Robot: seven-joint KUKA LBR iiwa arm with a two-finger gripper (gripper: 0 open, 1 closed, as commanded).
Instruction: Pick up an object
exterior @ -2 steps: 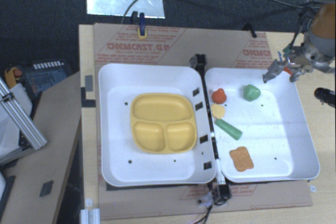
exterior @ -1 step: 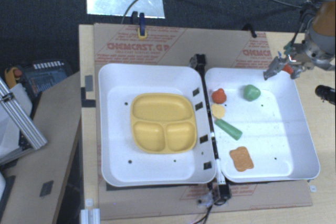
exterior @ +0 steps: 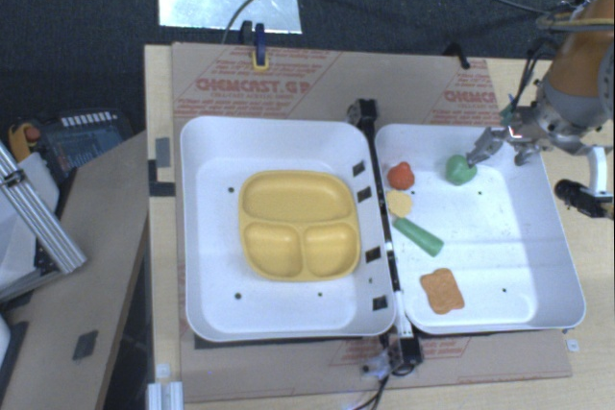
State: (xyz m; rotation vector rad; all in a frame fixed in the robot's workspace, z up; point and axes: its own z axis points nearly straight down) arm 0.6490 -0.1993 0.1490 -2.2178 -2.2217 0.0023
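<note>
- Over the far end of the right-hand bin (exterior: 567,302), I have the gripper (exterior: 502,149) hanging low, its fingers (exterior: 483,147) spread apart with nothing between them.
- Just beside the tip of the nearer finger, outside the gap, sits the round green lump (exterior: 460,170). That looks like the obvious target, and it rests on the bin floor.
- Beyond the lump from the fingers lie a red piece (exterior: 401,175) and a pale yellow disc (exterior: 399,204), close to the divider.
- A green cylinder (exterior: 419,236) and an orange slice (exterior: 442,290) are well apart from the fingers, toward the near rim.
- The yellow tray (exterior: 296,224) in the other bin (exterior: 207,206) is farther off and plays no part.
- To do this well, I judge the gripper must shift toward the lump until it sits centred in the gap, not under one fingertip.
- I'd keep the fingers wide on the way down, and close only when both tips straddle it.
- My worry: a rounded shape may roll or squirt out if one finger nudges it first.
</note>
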